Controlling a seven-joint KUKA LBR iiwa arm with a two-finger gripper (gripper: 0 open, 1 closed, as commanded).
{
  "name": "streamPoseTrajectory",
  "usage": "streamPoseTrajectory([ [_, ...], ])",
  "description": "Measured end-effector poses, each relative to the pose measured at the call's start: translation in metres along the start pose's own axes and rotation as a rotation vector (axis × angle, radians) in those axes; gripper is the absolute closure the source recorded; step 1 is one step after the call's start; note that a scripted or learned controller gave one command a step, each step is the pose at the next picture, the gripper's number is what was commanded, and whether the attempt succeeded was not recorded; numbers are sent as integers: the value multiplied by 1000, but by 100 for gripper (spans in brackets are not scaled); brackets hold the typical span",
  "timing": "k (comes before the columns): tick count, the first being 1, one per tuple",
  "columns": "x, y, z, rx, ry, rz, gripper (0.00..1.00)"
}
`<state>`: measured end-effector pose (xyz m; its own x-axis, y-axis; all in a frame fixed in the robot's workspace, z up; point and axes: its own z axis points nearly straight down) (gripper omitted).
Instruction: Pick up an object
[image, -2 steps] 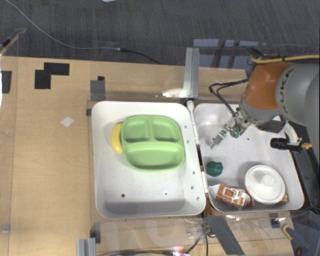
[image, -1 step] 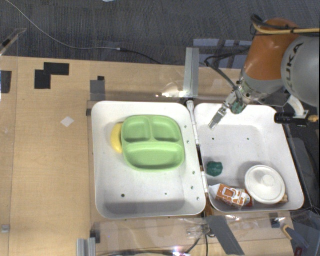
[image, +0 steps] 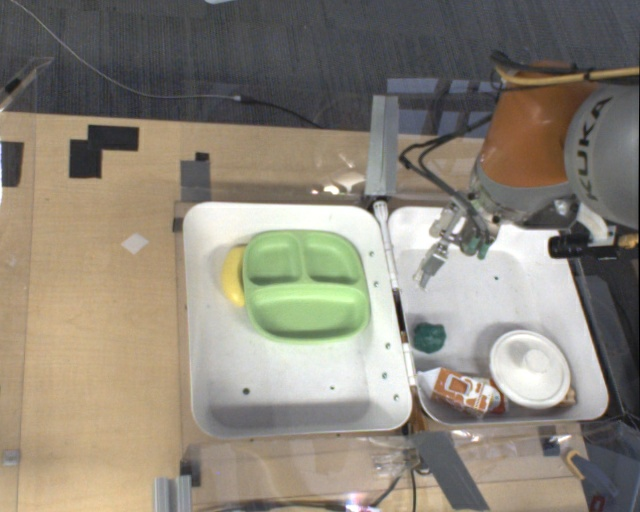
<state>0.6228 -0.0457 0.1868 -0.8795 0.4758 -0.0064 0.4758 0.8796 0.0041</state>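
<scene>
Bench (image: 100, 330): a pale wooden surface with black tape marks toward 10 o'clock; it carries both bins.
Arm (image: 560, 120): grey with a broad orange band, it enters from 2 o'clock and hangs over the upper part of the right bin.
Left bin (image: 215, 400): shallow, white, matte plastic with rounded corners, lying at 9 o'clock from the right bin.
Right bin (image: 530, 290): the same white shell, holding the three small candidates for the pick in its lower half.
Green tray (image: 303, 285): a smooth, glossy divided plate with three compartments and rounded corners, sitting in the upper middle of the left bin.
White bowl (image: 529, 368): round, glossy and hard, at 5 o'clock in the right bin.
Packet (image: 463, 392): a flat orange-brown and white pouch, crinkled, at 6 o'clock in the right bin, just beside the bowl.
Yellow item (image: 232, 277): curved, banana-like, tucked against the tray's 9 o'clock edge.
Gripper (image: 432, 268): slim metal fingers point down toward 7 o'clock; whether they stand apart or closed cannot be told, and nothing is seen between them.
Green object (image: 430, 337): small, dark, lumpy, at 6 o'clock from the gripper and apart from it.
Risk: the bowl's slick round rim probably slips from a narrow pinch; the flat packet gives little to grasp; the green lump sits near the bin's left wall, so a descent there may strike the wall.
</scene>
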Motion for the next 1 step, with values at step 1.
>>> streamPoseTrajectory([
  [1, 16, -58, 85, 1, 1, -51, 0],
])
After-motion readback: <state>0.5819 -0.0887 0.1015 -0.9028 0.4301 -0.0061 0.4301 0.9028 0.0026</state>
